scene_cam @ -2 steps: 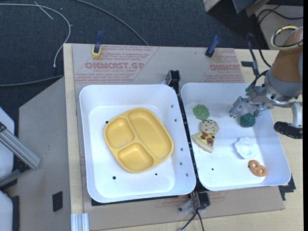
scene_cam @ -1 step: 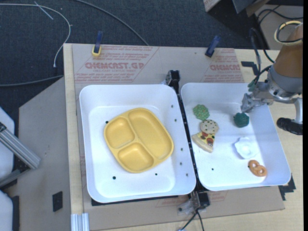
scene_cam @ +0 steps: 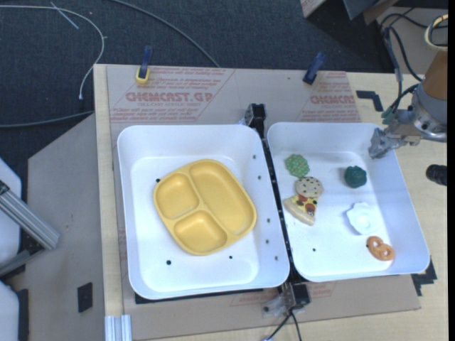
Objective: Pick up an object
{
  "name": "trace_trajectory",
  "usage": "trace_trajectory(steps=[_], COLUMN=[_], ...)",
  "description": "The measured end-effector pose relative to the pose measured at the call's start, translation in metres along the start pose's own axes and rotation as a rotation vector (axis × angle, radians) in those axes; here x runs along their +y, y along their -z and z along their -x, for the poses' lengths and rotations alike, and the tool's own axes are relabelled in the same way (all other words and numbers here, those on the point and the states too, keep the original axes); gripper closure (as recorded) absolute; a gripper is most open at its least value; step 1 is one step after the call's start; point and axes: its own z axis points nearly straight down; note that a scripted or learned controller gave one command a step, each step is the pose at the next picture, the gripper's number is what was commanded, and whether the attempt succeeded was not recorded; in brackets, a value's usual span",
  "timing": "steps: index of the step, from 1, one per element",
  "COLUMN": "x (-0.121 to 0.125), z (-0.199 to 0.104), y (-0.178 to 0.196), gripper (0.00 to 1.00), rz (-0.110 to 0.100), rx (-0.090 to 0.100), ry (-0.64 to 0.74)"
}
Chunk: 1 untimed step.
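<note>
The gripper (scene_cam: pixel 379 146) hangs at the upper right rim of the right bin (scene_cam: pixel 334 261), with the arm (scene_cam: pixel 434 98) entering from the right. Whether the claw is released or clenched cannot be told at this angle, and nothing is seen held in it. The step in hand is judged to be the approach: no item has been lifted. All candidate items lie in the right bin. The nearest is the dark green piece (scene_cam: pixel 355 177), just left of and below the gripper; it is compact and roundish, with no clear long axis. Further left, the green leafy piece (scene_cam: pixel 297 165), the cookie (scene_cam: pixel 308 187) and the pizza slice (scene_cam: pixel 301 210) form a column near the bin's left wall. The pizza slice is a wedge whose long axis slants from upper left to lower right. A white piece (scene_cam: pixel 360 217) and a pretzel (scene_cam: pixel 380 249) lie toward the lower right. The left bin (scene_cam: pixel 142 261) carries a yellow tray (scene_cam: pixel 205 206). The next move likely calls for centring over the dark green piece, then descending; its roundness makes wrist rotation uncritical.
</note>
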Motion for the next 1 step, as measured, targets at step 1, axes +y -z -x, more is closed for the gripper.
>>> trace_trajectory(steps=[1], x=[0.0016], z=[0.0003], y=[0.0372], gripper=[1.0], rz=[0.0], rx=[0.0], ry=[0.001])
